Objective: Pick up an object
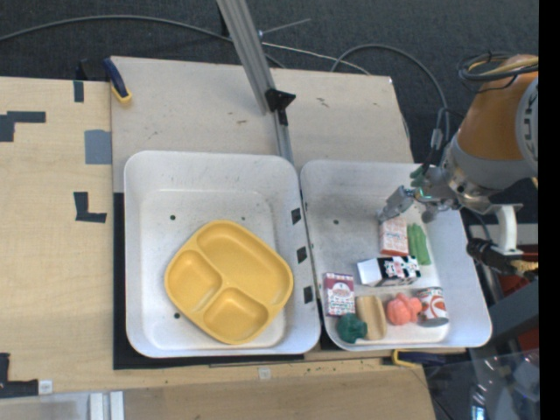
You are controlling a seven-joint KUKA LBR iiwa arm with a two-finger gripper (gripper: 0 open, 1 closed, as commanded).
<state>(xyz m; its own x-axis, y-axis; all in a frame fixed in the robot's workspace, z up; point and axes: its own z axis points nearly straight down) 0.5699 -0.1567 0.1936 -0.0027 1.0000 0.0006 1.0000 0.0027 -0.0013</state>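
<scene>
My gripper [399, 203] hangs over the upper right part of the right bin [350, 191], just above a pile of small items. Directly under it lies a white and orange packet [395, 234] with a green stick-like item [420, 244] beside it. Below these are a black-and-white patterned box [400, 269], a red and white carton [339, 294], a dark green lump [353, 327], a tan block [372, 317], an orange-red toy fruit [402, 310] and a small can [432, 305]. Nothing shows held in the gripper.
The left bin [149, 191] holds a yellow divided plate [229, 280]. A metal pole [254, 46] slants across the bench behind the bins. The arm's orange band [494, 134] sits at the right edge. Cables run over the dark floor at the back.
</scene>
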